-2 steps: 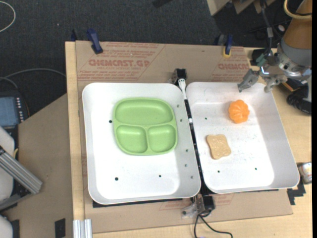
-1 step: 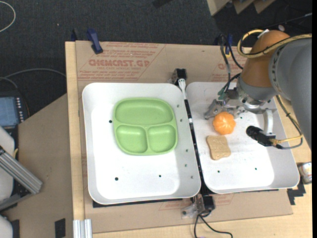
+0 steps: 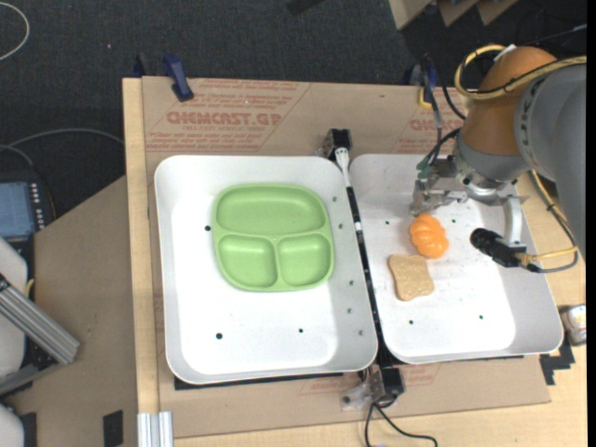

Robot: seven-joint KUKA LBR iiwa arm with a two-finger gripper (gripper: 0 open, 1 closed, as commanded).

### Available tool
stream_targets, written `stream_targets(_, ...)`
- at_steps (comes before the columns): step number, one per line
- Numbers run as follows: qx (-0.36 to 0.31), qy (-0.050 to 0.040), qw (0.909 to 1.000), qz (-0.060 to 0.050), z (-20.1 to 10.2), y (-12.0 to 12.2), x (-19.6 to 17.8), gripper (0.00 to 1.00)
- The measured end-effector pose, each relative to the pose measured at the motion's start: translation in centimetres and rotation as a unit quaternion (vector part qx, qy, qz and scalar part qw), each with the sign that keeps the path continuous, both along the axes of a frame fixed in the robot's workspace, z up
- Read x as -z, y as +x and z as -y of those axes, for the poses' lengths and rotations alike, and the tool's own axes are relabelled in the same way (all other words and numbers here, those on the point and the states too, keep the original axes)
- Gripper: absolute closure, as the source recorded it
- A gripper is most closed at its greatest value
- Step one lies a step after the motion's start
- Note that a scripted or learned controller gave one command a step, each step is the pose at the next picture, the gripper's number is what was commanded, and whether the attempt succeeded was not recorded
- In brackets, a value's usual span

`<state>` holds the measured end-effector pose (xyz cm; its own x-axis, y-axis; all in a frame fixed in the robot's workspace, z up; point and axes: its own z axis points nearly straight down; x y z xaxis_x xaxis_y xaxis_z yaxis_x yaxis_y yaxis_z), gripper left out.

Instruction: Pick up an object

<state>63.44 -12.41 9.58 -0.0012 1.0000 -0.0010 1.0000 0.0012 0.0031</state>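
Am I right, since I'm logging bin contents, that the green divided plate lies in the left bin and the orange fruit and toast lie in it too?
Not quite. The camera view shows the orange fruit and toast in the right bin. The green divided plate does lie in the left bin.

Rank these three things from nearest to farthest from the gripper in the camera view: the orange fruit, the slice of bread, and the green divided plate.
Measured from the gripper, in the right bin:
1. Orange fruit, just below the gripper in the right bin.
2. Slice of bread, lower in the same bin, beyond the fruit.
3. Green divided plate, across in the left bin.
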Motion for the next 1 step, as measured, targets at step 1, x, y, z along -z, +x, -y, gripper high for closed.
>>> stream_targets(1,0.0,0.0,1.0,0.0,0.01,-0.02,0.06,0.0)
